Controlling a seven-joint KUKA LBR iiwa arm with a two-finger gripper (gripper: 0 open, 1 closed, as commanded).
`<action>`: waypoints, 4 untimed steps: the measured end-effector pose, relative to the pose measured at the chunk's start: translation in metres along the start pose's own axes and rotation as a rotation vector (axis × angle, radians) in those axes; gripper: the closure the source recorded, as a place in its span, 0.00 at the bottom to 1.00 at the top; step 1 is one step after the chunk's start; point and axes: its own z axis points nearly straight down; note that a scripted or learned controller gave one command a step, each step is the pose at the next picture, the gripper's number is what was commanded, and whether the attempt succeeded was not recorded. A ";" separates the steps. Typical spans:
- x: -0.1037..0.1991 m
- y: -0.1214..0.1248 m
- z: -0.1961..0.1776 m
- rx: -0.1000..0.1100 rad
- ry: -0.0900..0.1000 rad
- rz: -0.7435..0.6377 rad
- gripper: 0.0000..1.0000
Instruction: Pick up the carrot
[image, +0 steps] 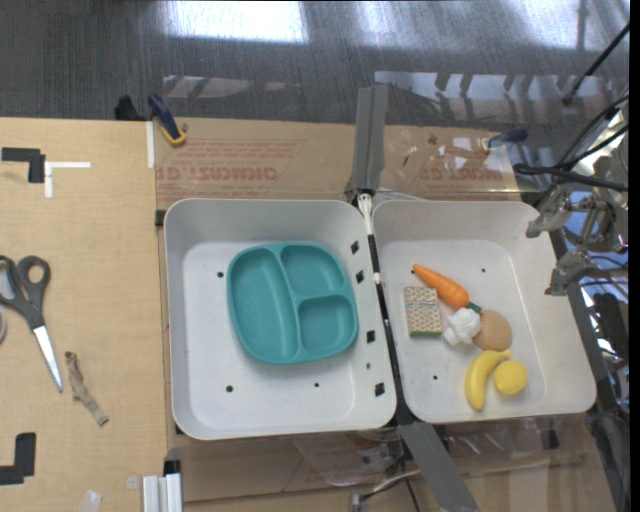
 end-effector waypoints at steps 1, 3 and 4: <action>0.014 0.078 0.125 0.000 0.002 0.356 0.00; -0.047 0.078 0.162 0.001 -0.010 0.356 1.00; -0.069 0.026 0.060 0.001 -0.002 0.166 1.00</action>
